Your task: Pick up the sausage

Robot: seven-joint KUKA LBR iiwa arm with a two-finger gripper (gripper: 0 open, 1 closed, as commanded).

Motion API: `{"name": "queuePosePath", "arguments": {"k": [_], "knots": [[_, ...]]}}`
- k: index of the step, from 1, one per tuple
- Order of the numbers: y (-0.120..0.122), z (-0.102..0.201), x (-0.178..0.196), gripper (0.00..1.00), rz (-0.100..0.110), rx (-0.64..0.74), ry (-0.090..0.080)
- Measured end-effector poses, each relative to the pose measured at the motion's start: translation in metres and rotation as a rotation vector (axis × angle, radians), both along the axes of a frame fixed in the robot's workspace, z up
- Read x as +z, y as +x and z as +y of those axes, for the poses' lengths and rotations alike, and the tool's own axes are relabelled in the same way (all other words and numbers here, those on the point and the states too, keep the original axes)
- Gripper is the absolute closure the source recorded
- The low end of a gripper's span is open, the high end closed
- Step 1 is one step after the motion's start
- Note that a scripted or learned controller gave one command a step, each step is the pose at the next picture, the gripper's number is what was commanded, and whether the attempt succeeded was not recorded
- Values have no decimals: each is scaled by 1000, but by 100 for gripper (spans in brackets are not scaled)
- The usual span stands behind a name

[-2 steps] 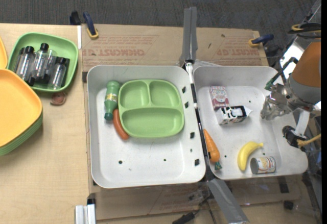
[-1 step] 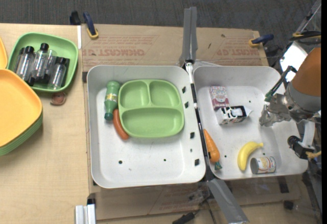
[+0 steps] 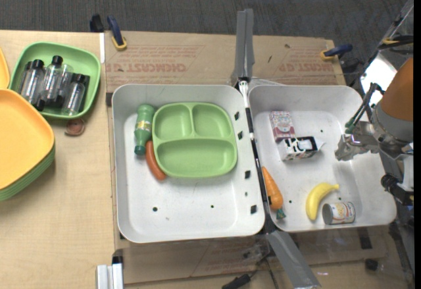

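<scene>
The sausage lies in the left bin, tucked against the green plate's near-left edge, just below a green bottle. The gripper hangs over the right bin's right side; I cannot tell its state.

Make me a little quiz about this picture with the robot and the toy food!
1. True or false: the sausage lies in the right bin.
2. Which thing touches the banana? A) carrot B) small can C) milk carton
3. Fill in: the green divided plate sits in the ___ bin.

Key: 1 false, the sausage is in the left bin beside the plate, far from the gripper. 2 B. 3 left.
</scene>
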State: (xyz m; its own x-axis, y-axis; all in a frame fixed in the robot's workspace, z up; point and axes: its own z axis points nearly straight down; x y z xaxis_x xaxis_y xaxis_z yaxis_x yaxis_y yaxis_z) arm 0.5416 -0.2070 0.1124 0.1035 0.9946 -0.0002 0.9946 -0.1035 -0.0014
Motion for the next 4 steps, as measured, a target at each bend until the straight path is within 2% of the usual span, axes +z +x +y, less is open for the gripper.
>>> {"name": "queuePosePath", "arguments": {"k": [1, 2, 3, 4], "knots": [[-29, -4, -21, 100, 0, 128, 1], [-25, -15, -20, 100, -3, 403, 0], [-46, -5, -22, 100, 2, 129, 2], [-28, -15, -21, 100, -2, 386, -1]]}}
